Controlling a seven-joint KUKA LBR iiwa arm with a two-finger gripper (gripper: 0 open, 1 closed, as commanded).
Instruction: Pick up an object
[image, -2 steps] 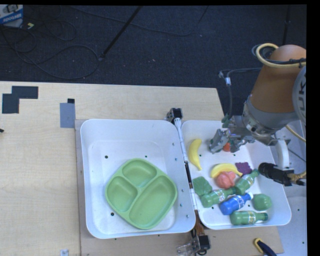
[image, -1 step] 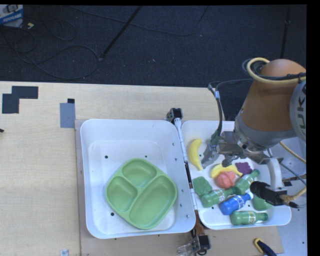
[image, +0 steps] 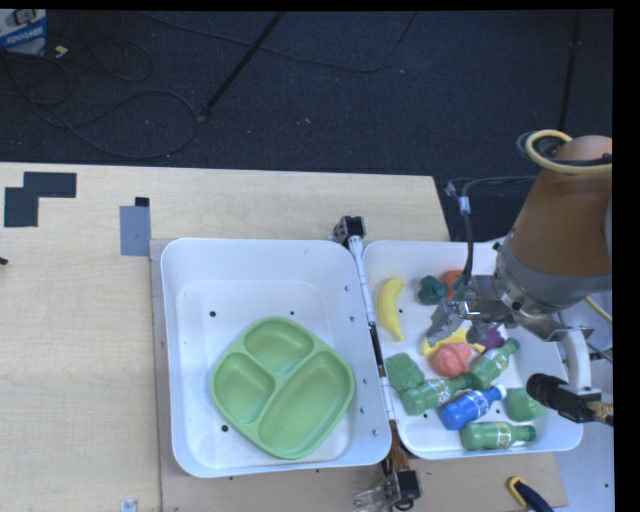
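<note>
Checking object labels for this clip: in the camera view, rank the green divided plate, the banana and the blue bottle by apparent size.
1. green divided plate, by far the largest.
2. banana.
3. blue bottle, close to the banana in length, so that order is unsure.

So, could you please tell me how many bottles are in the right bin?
4, as far as I can tell: a blue bottle, a green bottle nearest the front, another left of the blue one, and one by the gripper. The arm may hide more.
</note>
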